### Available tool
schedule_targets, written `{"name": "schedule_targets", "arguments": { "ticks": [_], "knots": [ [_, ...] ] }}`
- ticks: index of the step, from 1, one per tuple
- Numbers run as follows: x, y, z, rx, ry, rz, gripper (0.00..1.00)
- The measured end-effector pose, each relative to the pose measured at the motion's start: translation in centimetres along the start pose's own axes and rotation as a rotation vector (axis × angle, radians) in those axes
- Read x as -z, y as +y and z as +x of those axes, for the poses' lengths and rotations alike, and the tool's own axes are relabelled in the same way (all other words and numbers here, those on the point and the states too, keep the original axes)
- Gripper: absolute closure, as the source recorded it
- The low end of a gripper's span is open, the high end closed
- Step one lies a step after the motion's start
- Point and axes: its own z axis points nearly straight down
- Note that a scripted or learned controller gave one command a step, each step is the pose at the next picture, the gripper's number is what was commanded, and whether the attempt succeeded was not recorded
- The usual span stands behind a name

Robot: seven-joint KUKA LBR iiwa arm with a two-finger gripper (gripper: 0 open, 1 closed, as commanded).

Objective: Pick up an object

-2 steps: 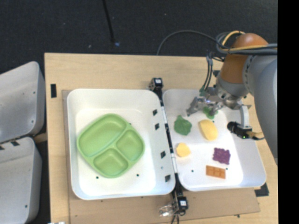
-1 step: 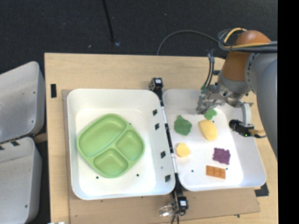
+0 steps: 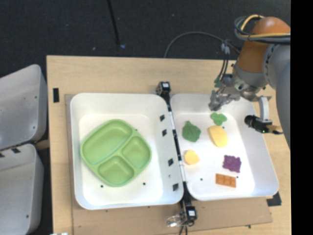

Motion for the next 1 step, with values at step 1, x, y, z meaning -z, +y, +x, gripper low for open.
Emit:
{"name": "schedule_targets", "arguments": {
  "ticks": [1],
  "knots": [
    [4.09, 0.39, 0.01, 0.001, -0.001, 0.0, 1.0]
  ]
}}
